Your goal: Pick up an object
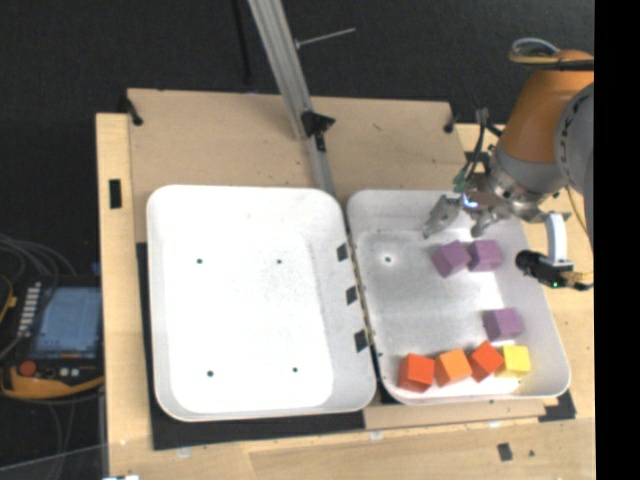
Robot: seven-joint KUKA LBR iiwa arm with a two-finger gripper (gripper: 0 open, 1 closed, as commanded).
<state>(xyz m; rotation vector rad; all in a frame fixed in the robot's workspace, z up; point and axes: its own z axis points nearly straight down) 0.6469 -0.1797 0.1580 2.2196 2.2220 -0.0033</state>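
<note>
Arm (545, 118): grey with an orange band, comes in from 3 o'clock and leans over the top corner of the right bin.
Gripper (462, 222): hangs above the right bin's upper part, at about 1 o'clock from that bin's centre; its two fingers are spread apart, one tip pointing toward 8 o'clock, the other down near the purple pair; nothing sits between them.
Right bin (400, 298): white, shallow, holds all the blocks.
Purple pair: two purple cubes, one (451, 258) and the other (486, 255), side by side and touching or nearly so, just at 6 o'clock of the gripper; whether a fingertip touches the right one cannot be told.
Third purple cube (502, 322): alone, well apart from the pair, at 5 o'clock from them.
Bottom row: along the bin's 6 o'clock edge, from left to right a red-orange cube (416, 371), an orange cube (453, 366), a tilted red-orange cube (487, 359) and a yellow cube (516, 358), packed close together.
Left bin (245, 298): white, beside the right bin at its 9 o'clock, a few dark specks on its floor.
Bench (200, 128): tan board under both bins.
Pole (285, 58): a grey metal bar slanting from 12 o'clock down to the gap between the bins.
</note>
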